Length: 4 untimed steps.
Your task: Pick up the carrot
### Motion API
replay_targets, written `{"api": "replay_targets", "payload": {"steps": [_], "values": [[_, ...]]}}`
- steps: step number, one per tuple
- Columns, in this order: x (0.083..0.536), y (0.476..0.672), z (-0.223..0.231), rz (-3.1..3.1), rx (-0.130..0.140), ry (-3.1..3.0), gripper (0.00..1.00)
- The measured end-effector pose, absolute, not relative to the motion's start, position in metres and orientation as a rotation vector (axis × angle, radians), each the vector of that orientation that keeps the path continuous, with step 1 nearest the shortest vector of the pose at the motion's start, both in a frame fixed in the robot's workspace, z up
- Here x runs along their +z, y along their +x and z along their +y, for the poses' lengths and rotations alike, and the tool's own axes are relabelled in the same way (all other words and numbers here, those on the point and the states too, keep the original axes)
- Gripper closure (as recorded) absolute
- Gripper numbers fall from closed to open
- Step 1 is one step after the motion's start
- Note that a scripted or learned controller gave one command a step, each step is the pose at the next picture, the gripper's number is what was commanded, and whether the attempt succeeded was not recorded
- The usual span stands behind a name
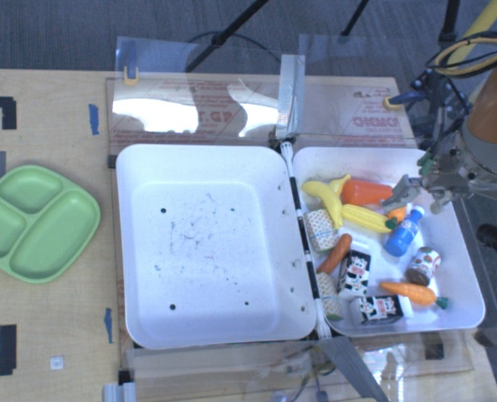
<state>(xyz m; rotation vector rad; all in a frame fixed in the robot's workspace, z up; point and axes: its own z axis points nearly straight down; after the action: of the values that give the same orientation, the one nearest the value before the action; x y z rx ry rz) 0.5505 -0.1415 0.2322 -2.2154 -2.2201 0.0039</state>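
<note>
- The carrot [409, 291] lies near the front of the right bin [470, 304], orange body stretched left to right with its green tip pointing right, toward the bin's wall. It rests in the open, just beside a black-and-white carton [381, 308], so nothing lies on top of it.
- The gripper [406, 193] hangs over the back of that same bin, above the orange pepper-like toy [367, 192] and next to the blue bottle [404, 232] — well apart from the carrot. Its fingers look parted and I see nothing between them; it holds nothing.
- Everything is crowded into the right bin: a banana [324, 196], a corn cob [364, 218], a small sausage-like piece [335, 253], a brown-and-white round thing [422, 265]. The left bin [140, 182] holds none of the toys, so my guess is that it is kept as the place to drop things.
- A green divided plate [38, 222] sits off on the bench [39, 333], away from the work.
- To my eye the pick has not begun — the arm would need to come forward over the bottle, and the carton beside the carrot could catch a finger.
</note>
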Motion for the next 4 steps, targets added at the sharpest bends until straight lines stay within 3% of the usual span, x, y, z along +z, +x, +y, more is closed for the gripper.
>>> {"api": "replay_targets", "payload": {"steps": [1, 2, 3, 4], "values": [[0.149, 0.598, -0.187, -2.250, 0.002, -2.190, 0.00], [0.120, 0.581, -0.182, -2.028, -0.002, -2.397, 0.00], [0.086, 0.625, -0.194, -2.027, -0.001, -2.400, 0.00], [0.094, 0.625, -0.194, -2.028, 0.004, -2.398, 1.00]]}}
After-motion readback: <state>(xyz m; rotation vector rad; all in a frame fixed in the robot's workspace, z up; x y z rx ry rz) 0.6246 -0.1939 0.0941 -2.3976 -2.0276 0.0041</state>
